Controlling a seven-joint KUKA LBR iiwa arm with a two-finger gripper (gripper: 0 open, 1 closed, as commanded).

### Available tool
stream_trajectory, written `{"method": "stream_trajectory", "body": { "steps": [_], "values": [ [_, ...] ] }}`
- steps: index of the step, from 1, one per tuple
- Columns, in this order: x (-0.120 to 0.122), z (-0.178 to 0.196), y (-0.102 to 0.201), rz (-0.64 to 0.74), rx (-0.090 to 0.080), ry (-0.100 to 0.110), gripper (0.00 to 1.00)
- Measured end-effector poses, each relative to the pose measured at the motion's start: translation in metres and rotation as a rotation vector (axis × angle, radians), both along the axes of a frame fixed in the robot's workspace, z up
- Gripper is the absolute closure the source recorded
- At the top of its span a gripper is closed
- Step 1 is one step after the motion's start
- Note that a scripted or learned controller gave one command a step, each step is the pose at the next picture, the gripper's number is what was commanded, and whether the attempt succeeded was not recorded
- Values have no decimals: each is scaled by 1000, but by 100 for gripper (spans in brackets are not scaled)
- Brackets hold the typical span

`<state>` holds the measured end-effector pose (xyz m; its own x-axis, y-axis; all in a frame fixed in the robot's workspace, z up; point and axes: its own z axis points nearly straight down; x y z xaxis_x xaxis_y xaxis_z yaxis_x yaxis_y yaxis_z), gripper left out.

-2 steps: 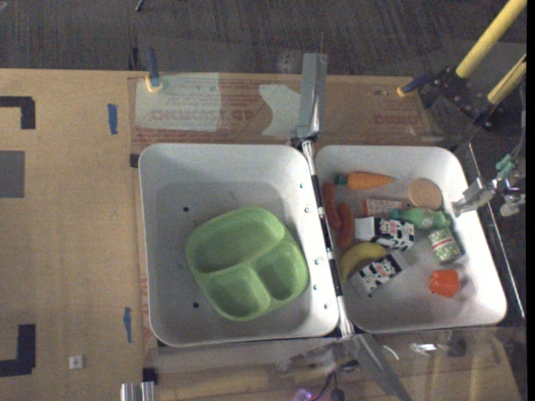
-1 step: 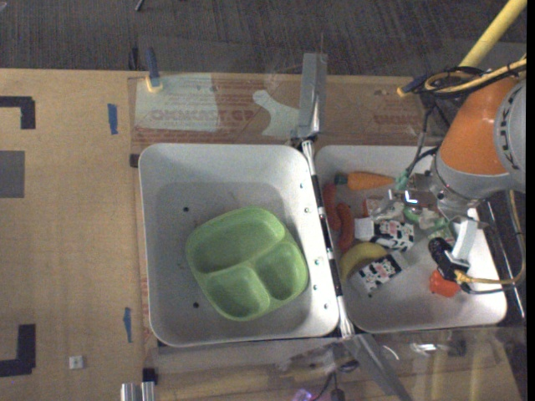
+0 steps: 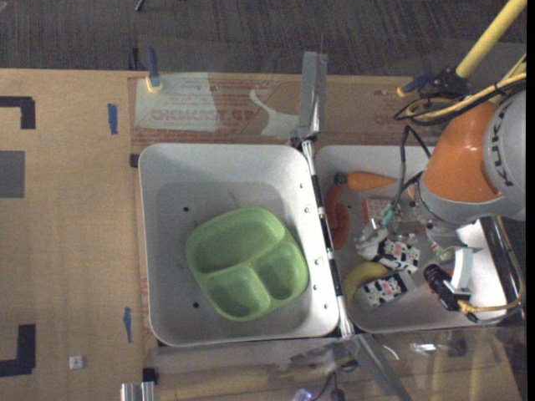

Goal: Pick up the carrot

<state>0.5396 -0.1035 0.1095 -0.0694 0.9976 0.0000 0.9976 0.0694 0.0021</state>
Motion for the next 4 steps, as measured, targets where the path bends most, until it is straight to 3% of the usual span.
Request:
{"method": "stream_trajectory", "body": {
  "steps": [1, 2, 3, 4],
  "values": [
    [3, -22, -64, 112, 10, -4, 0],
    [2, -23, -68, 108, 4, -3, 0],
    [56, -24, -58, -498, 1, 0, 0],
    [119, -20, -14, -1109, -23, 29, 0]
  ]
}}
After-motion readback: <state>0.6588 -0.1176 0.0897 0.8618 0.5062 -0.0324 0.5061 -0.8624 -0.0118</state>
